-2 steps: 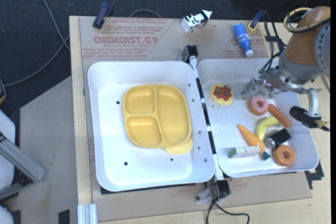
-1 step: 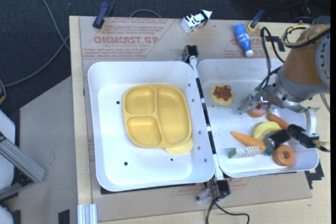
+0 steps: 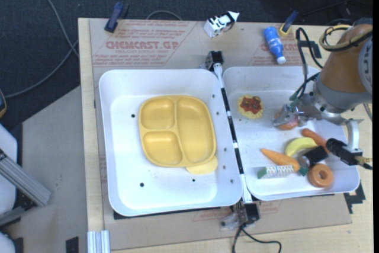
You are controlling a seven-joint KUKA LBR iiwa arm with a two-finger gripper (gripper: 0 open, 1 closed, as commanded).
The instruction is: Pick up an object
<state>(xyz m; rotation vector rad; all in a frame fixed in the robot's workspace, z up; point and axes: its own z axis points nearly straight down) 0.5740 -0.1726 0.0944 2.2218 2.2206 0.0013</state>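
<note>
In the right bin (image 3: 331,83), the tool (image 3: 287,118) sits low over a reddish toy (image 3: 288,125); whether it pinches it cannot be told. A carrot (image 3: 278,157), banana (image 3: 300,146) and donut (image 3: 321,175) lie nearby.

yellow tray (image 3: 177,130) | white bins (image 3: 118,145) | orange carrot (image 3: 279,157) | blue bottle (image 3: 273,43)

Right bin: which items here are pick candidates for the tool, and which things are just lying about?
Job:
tool
pizza toy
banana
carrot
donut

Lying about:
yellow divided tray
blue bottle
blue clamp
</note>
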